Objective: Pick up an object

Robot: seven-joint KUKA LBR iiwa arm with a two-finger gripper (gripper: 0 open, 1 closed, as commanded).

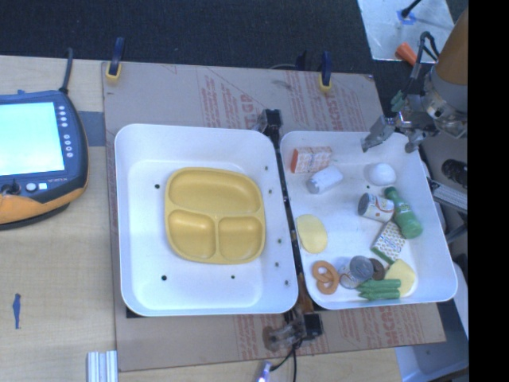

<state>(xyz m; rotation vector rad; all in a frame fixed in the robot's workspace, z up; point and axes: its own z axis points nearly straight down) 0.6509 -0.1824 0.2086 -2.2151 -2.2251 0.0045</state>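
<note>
The right white bin point(445, 286) holds several small items: a small red-and-white box point(310, 159), a grey cylinder point(324, 180), a white egg point(379, 173), a green bottle point(403, 212), a small can point(372, 205), a pale yellow piece point(312, 233), a pretzel point(324, 275) and green beans point(380, 290). My gripper point(394, 138) hovers over the bin's far right corner, just beyond the egg. Its fingers are spread, with nothing between them.
The left bin point(135, 293) holds a yellow divided plate point(215, 213). A teach pendant with a bright screen point(36, 153) lies on the bench at the far left. Clamps point(324, 68) stand at the cardboard's back edge.
</note>
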